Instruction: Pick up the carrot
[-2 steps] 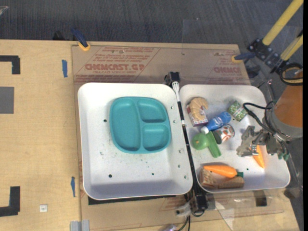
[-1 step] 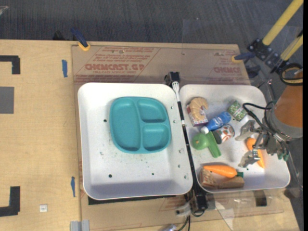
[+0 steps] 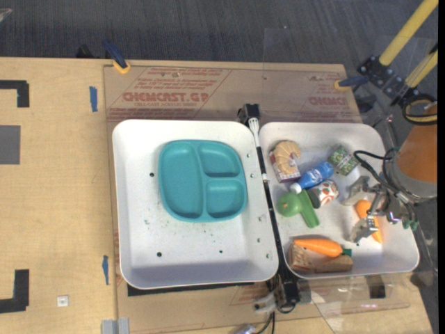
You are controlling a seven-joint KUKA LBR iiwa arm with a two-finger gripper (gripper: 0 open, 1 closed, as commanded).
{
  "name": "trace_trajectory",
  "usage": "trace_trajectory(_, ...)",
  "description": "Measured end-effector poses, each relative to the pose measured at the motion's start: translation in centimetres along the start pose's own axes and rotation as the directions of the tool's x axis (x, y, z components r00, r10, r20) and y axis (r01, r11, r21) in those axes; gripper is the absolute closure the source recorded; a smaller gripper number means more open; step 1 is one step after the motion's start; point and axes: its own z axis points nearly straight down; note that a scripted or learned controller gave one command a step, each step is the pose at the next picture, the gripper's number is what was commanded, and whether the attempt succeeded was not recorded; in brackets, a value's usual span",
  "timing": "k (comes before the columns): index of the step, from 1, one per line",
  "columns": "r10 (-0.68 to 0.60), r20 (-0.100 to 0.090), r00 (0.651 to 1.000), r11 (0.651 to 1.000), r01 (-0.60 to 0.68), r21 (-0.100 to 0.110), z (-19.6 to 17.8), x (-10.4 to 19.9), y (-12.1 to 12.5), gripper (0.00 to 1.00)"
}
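Observation:
The carrot (image 3: 319,246), orange with a green stem end pointing right, lies flat near the front of the right bin (image 3: 400,259), on top of a brown flat item (image 3: 309,260). My gripper (image 3: 366,221) is low inside the right bin near its right wall, about a hand's width right of and slightly behind the carrot. Small orange pieces (image 3: 362,207) show right around the gripper; I cannot make out whether they are held. Above it the arm's orange band (image 3: 421,155) covers the bin's right rim.
The right bin also holds a bread-like item (image 3: 285,158), a blue bottle (image 3: 314,176), a green packet (image 3: 342,160), a green vegetable (image 3: 300,207) and a small round toy (image 3: 325,193). A teal divided plate (image 3: 204,179) lies in the left bin (image 3: 132,242).

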Motion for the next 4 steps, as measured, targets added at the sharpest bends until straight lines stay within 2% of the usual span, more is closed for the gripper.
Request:
trace_trajectory(1,-0.002,0.012,1.000,1.000,0.002,0.002,-1.3,-0.4,0.1,1.00)
trace_trajectory(2,-0.002,0.010,1.000,1.000,0.002,0.002,-1.3,-0.4,0.1,0.00)
trace_trajectory(3,0.276,-0.004,0.961,0.961,-0.276,-0.001,0.1,-0.2,-1.8,0.00)
trace_trajectory(4,0.603,-0.008,0.798,0.798,-0.603,-0.007,0.0,2.9,-1.6,0.00)
